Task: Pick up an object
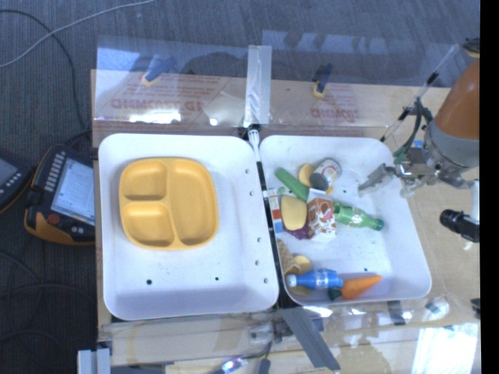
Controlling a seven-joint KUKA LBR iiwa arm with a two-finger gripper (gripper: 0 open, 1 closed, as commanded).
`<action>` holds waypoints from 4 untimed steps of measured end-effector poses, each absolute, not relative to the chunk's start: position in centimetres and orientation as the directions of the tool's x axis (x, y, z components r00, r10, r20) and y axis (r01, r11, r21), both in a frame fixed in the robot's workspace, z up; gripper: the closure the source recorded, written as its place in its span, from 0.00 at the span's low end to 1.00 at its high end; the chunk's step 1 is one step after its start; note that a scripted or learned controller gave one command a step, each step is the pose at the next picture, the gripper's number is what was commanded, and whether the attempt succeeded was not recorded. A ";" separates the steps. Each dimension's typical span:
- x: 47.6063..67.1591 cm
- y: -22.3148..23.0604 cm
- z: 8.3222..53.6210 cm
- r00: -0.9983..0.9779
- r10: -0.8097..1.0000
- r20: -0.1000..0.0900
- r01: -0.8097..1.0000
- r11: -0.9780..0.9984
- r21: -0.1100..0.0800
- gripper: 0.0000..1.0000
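The right bin [405,248] holds a jumble of small objects. Among them are a green bottle [356,218] lying on its side, a small printed carton [320,217], a yellow piece [293,213], a green stick-like item [291,181] and a round can [325,170]. Along the front wall lie a blue bottle [316,279] and an orange carrot [359,285]. My gripper [383,175] hangs over the bin's right rear part, to the right of the can, with nothing visibly in it. The arm's orange band [461,100] sits at the right edge.
A yellow divided plate [167,202] lies in the left bin [195,287]. A clear plastic wall [257,84] stands behind both bins. A teach pendant [61,197] rests on the floor to the left. Black hardware [460,224] juts in beside the right bin.
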State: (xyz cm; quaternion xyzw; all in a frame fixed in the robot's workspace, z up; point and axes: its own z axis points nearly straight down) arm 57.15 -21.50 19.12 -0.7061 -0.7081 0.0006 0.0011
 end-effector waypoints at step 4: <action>62.1 -10.9 12.0 -0.160 0.987 -0.011 0.986 0.160 0.036 0.00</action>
